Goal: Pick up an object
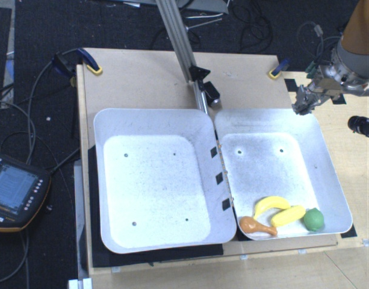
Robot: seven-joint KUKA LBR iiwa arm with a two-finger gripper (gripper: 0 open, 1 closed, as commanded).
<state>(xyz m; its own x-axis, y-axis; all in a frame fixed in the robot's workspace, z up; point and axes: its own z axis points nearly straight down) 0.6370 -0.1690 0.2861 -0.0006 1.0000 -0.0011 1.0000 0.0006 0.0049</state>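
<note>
In the right bin [265, 161], near its front edge, lie a yellow banana-like piece [270, 205], a second yellow piece [288, 215], an orange spoon-shaped object [256, 226] and a green ball [313, 220]. My gripper [303, 105] hangs at the far right above the bin's back right corner, well away from those objects. Nothing shows between its fingers.
The left bin [154, 182] sits beside the right one on the wooden bench [148, 77]. A slanted metal pole [181, 38] rises from the bench's back middle. Yellow-blue clamps [89, 62] mark the back corners. A teach pendant [12, 188] lies on the floor at left.
</note>
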